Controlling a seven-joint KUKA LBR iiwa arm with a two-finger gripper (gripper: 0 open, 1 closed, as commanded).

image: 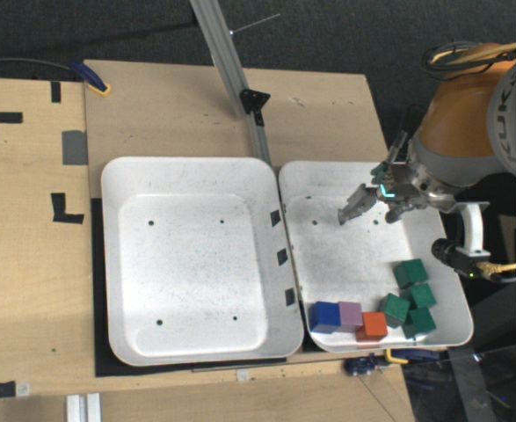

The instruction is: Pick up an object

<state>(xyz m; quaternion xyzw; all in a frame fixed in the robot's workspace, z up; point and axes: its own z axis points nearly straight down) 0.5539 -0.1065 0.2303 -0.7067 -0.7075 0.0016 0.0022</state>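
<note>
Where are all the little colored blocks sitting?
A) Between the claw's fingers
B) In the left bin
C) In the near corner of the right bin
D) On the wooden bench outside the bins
C: the blue block, purple block, orange block and green blocks cluster in the right bin's near corner.

A robotics lab is being shown: a plywood bench point(205, 104) bearing two white bins point(192, 170), left of the gripper point(356, 207)

Right bin's point(328, 178) upper floor lies open; blocks point(389, 306) crowd its near right corner.
</note>
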